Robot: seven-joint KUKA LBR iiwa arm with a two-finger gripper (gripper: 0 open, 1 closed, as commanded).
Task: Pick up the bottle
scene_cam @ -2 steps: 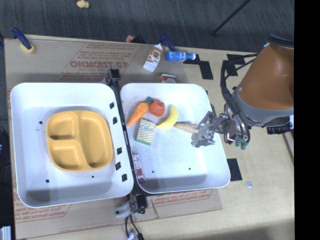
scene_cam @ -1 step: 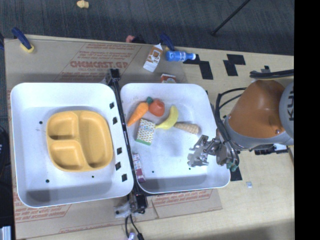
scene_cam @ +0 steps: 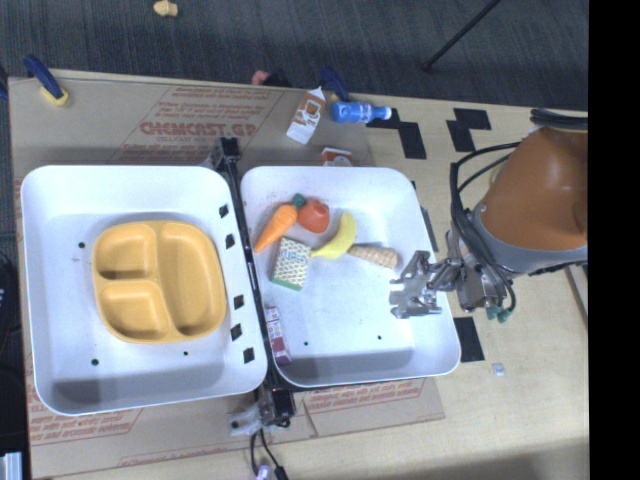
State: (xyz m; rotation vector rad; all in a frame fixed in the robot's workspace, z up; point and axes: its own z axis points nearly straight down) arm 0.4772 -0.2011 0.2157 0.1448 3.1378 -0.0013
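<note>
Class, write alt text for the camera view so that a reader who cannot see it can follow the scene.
A grey robot arm's pincer hangs over the right bin, beside toy foods including a carrot and banana. The blue bottle lies on the bench beyond the bins, and a yellow divided tray sits in the left bin.

The grey arm (scene_cam: pixel 530 208) reaches in from the right, its jaws spread open, gripping nothing.

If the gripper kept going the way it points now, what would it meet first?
The gripper points toward the view's left. Going straight on, it crosses bare floor of the right bin, then probably the small green box; the cone lies just above that line. Height is unclear.
</note>
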